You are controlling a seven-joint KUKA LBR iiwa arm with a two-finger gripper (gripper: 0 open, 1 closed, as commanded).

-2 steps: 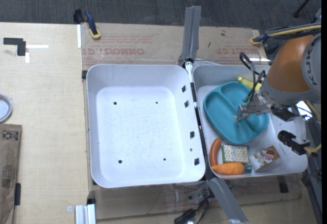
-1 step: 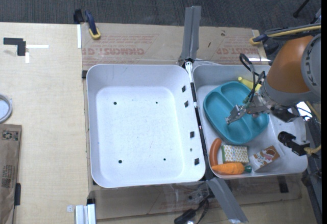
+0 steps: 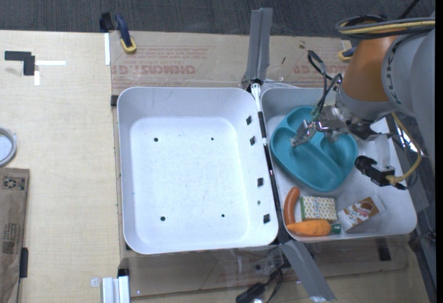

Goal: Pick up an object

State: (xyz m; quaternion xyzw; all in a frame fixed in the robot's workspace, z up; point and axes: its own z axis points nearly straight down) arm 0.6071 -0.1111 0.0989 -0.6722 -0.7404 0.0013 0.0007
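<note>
Bright even overhead light, sharp, soft shadows

Off-task items I can see from here: left white bin (image 3: 138,122), sitting beside its neighbour on the bench (image 3: 62,156). Grey divider post (image 3: 259,42) standing between the bins at the far edge. Blue-and-yellow clamp (image 3: 123,33) near the far left corner. Roll of tape (image 3: 5,148) at the left edge. Brown paper bag (image 3: 12,218) just below it. Black L-shaped marker (image 3: 21,59) with white tape strips beside it.

smooth glossy teal plastic plate (image 3: 315,160), matt white plastic bins (image 3: 138,177), pale wood bench (image 3: 55,135)
</note>
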